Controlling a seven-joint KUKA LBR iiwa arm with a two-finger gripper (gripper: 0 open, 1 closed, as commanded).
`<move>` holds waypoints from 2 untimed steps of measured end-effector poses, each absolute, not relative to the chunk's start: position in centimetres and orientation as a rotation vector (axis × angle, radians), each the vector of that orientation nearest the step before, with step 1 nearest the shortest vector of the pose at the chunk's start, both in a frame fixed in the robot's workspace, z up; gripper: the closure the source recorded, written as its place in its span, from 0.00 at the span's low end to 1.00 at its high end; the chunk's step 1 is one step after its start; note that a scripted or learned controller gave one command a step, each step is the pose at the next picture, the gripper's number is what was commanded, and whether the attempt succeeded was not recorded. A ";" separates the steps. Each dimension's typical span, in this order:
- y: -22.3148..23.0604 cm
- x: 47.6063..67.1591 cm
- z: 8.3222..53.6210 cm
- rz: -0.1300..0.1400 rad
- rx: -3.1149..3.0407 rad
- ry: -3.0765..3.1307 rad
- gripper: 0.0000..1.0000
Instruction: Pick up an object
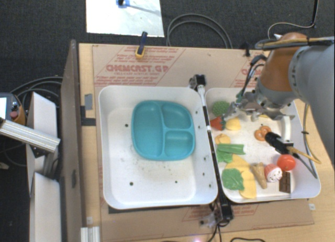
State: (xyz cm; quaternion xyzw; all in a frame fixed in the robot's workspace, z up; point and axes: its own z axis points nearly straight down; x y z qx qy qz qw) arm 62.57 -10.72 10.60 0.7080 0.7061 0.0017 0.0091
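Observation:
The right bin [309, 186] holds several toy foods. Among them are a green broccoli-like piece [220, 107], a red piece [216, 123], a round yellow piece [233, 125], a green strip [229, 152], a red tomato [286, 162] and an orange piece [261, 133]. My gripper [236, 112] hangs low over the bin's far left part. It is just right of the green piece and above the round yellow one. Nothing can be seen held in it.
A teal divided plate [162, 130] lies in the left bin [118, 183]. At the right bin's near end are a green leaf [232, 179], a yellow piece [244, 166], a tan piece [259, 173], a red-and-white piece [273, 173] and a brown block [285, 182]. The arm [298, 68] covers the bin's far right corner.

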 end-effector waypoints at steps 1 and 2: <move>-10.6 62.8 10.5 0.009 2.208 2.197 0.00; -8.7 63.7 9.3 0.010 2.208 2.211 0.00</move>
